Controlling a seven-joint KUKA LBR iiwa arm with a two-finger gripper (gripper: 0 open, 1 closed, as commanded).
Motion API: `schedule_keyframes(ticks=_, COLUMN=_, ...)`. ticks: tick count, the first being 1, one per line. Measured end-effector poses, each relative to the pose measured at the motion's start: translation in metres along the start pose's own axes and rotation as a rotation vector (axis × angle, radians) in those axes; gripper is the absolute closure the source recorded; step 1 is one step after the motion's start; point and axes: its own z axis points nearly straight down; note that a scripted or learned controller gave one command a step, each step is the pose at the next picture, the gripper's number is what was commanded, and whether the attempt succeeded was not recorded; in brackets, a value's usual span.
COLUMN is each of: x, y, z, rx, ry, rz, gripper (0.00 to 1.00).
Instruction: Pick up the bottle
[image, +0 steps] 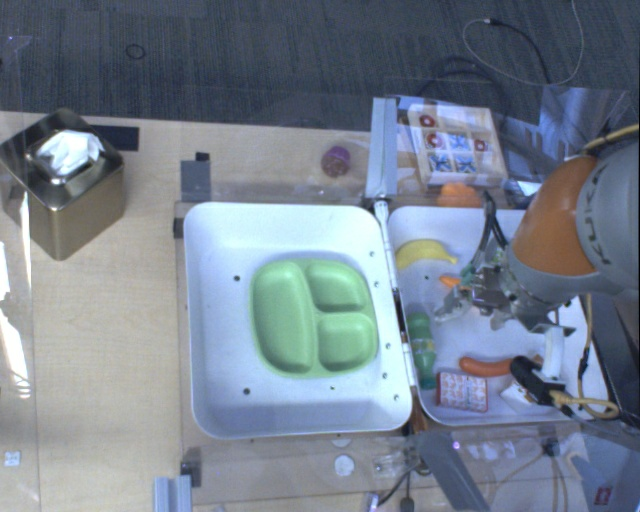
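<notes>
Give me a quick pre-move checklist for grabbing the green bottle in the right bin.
1. Green bottle located, at the right bin's left wall: ok.
2. Hand over the right bin: ok.
3. Hand directly above the bottle: not ok, it is to the bottle's right and farther back.
4. Bottle between the fingers: not ok.
5. Neighbours clear: not ok, red packet lies close beside it.
6. Finger opening: cannot tell.

The hand (462, 297) hovers near the green bottle (420, 342).
</notes>
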Motion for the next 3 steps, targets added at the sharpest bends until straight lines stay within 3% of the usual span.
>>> schedule_keyframes(ticks=1, x=-0.008, y=-0.035, z=0.036, rx=-0.027, ry=-0.016, rz=-0.262, gripper=0.00)
schedule_keyframes(ticks=2, x=-0.008, y=-0.039, z=0.038, rx=-0.016, ry=-0.006, rz=0.055, gripper=0.00)
schedule_keyframes(ticks=3, x=0.028, y=-0.011, z=-0.056, rx=-0.004, ry=0.000, rz=-0.110, gripper=0.00)
